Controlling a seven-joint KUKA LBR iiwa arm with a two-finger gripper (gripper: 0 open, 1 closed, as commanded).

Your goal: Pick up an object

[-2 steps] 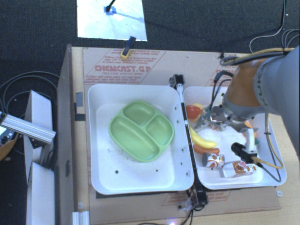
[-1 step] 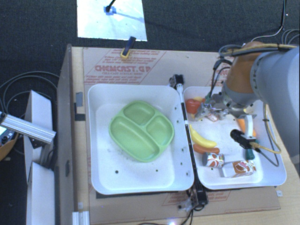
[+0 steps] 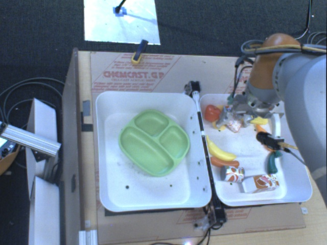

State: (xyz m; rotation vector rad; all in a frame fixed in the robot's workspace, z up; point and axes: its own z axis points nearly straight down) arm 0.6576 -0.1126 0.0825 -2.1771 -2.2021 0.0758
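Observation:
My gripper (image 3: 231,120) reaches down into the back of the right bin (image 3: 301,190), just right of a red tomato-like toy (image 3: 212,113). A small pinkish thing sits right at its tip, too blurred to name. A yellow banana (image 3: 220,150) lies along the bin's left wall, with an orange-red sausage shape (image 3: 225,162) just below it. Near the front are a small red and white can (image 3: 234,174) and a white and red carton (image 3: 261,183). A teal piece (image 3: 272,163) lies to the right, and a yellow piece (image 3: 260,120) shows beside the wrist.
The left bin (image 3: 110,188) holds a green divided plate (image 3: 154,142) at its middle. A dark rail (image 3: 202,137) runs between the two bins. The grey arm (image 3: 301,91) covers the right bin's back right corner.

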